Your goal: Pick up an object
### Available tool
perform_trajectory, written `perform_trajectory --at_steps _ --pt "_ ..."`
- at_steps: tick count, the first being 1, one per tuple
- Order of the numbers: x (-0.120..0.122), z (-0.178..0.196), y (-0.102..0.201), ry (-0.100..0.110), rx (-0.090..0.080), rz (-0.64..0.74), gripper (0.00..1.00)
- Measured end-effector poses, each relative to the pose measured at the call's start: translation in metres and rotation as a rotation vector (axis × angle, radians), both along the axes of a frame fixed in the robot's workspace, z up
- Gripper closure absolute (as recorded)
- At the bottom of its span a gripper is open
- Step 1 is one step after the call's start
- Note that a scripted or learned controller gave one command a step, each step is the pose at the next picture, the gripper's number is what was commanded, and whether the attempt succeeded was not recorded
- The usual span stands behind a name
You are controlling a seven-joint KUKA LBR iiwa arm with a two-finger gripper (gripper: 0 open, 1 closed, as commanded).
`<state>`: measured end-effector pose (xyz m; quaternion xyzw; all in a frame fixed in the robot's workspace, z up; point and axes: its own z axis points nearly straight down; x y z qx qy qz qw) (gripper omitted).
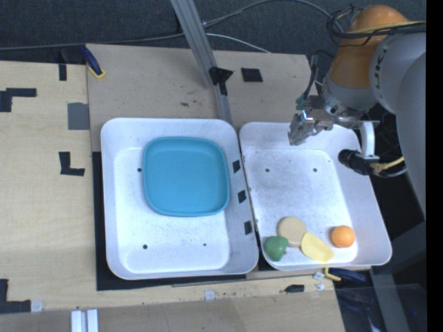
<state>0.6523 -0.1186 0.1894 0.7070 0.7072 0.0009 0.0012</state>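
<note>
My gripper (pixel 302 133) hangs over the far edge of the right bin (pixel 311 178), well above its floor, with nothing between its fingers as far as I can see. At the bin's near end lie several small objects: a green piece (pixel 275 247), a beige round piece (pixel 292 229), a yellow piece (pixel 316 247) and an orange ball (pixel 342 236). They sit close together, far from the gripper.
The left bin (pixel 124 247) holds a turquoise square plate (pixel 185 176). A grey metal bar (pixel 201 47) slants across the bench behind the bins. Black cables (pixel 367 163) hang off the arm at the right bin's right rim.
</note>
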Motion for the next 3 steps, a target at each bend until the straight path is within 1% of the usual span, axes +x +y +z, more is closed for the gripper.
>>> perform_trajectory --at_steps 1,2,3 --pt "0.003 0.063 0.001 -0.002 0.0 0.0 1.0" --pt "0.004 0.049 0.057 0.004 0.001 0.004 1.0" --pt "-0.002 0.055 0.105 0.003 0.001 0.004 1.0"
